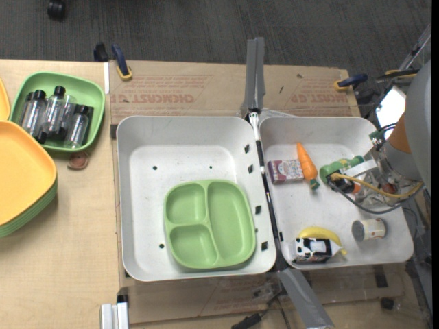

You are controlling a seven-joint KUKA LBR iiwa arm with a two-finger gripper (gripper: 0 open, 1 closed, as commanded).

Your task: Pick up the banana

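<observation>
The yellow banana [322, 235] lies near the front edge of the right bin [288, 132], resting against a black-and-white patterned box [312, 249]. My gripper [371, 191] hangs over the right side of that bin, up and to the right of the banana and well apart from it. Nothing is visibly held in it.
In the right bin are also an orange carrot [306, 162], a small purple box [285, 171], a green item [336, 168] and a grey cup [369, 229] on its side. The left bin [137, 184] holds a green divided plate [208, 223]. Off to the left stand orange plates [20, 184] and a green tray of bottles [58, 112].
</observation>
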